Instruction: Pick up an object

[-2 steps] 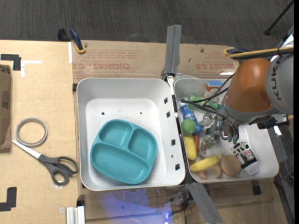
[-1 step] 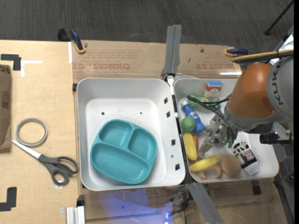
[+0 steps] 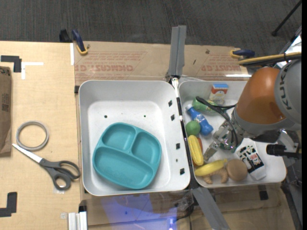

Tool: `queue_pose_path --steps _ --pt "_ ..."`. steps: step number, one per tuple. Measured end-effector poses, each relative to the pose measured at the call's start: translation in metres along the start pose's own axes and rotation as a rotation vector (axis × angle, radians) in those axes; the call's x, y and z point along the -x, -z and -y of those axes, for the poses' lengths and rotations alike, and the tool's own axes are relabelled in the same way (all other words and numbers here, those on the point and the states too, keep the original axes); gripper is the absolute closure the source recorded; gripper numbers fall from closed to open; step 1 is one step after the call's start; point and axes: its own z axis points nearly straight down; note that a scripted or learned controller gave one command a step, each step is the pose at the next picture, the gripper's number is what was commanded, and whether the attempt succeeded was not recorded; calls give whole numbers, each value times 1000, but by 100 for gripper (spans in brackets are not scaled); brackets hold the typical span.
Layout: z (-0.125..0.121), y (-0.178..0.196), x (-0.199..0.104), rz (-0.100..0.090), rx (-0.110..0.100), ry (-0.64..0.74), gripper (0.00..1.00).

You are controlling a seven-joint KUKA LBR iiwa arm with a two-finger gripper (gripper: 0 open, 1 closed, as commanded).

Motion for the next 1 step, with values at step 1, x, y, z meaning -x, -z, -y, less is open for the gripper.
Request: queue_pose_path --steps 1 --pt "-60 -2 83 -9 -9 -130 0"
